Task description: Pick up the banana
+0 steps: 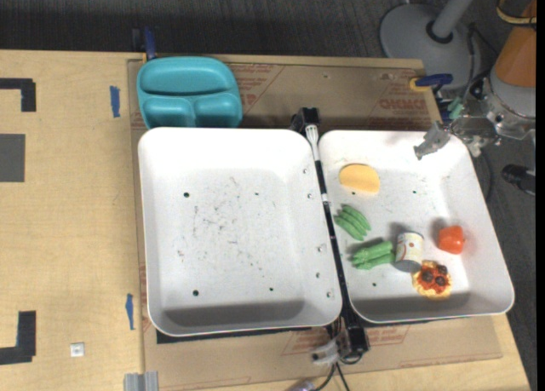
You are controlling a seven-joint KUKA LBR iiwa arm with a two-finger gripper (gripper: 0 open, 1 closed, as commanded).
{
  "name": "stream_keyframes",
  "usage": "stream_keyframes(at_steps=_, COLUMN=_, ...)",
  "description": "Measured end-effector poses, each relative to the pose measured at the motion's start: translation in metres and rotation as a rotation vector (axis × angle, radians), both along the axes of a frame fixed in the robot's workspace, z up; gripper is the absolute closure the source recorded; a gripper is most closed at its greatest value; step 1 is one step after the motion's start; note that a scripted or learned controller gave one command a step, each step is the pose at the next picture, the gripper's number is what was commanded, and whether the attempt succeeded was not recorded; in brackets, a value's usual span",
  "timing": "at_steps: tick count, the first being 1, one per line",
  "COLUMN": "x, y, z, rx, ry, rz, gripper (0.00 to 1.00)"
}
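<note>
The one yellow thing here is a rounded yellow piece [359, 179], lying in the upper left part of the right bin [490, 236]; from its shape I cannot be sure that it is the banana. My gripper [436, 138] hangs over the right bin's far right corner, up and to the right of the yellow piece and well apart from it. Nothing shows in its grasp. The arm's orange band [516, 59] sits above the wrist at the right edge.
The right bin also holds two green vegetable pieces [352, 221] [372, 254], a small can [409, 249], a red tomato [450, 238] and a small fruit tart [433, 278]. The left bin [162, 210] stands beside it. A teal divided tray [189, 91] lies behind the left bin.
</note>
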State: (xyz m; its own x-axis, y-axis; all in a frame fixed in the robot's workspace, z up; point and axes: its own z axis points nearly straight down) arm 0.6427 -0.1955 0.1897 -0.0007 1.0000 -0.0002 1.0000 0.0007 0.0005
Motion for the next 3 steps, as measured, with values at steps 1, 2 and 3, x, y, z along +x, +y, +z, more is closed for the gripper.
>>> stream_keyframes(at_steps=1, x=-0.025, y=0.038, z=-0.104, rx=0.0, ry=-0.001, rz=0.239, gripper=0.0)
stream_keyframes(at_steps=2, x=-0.134, y=0.082, z=-0.105, rx=0.001, ry=-0.001, rz=0.041, gripper=0.0)
stream_keyframes(at_steps=3, x=-0.081, y=0.12, z=-0.005, rx=0.0, ry=0.0, rz=-0.122, gripper=0.0)
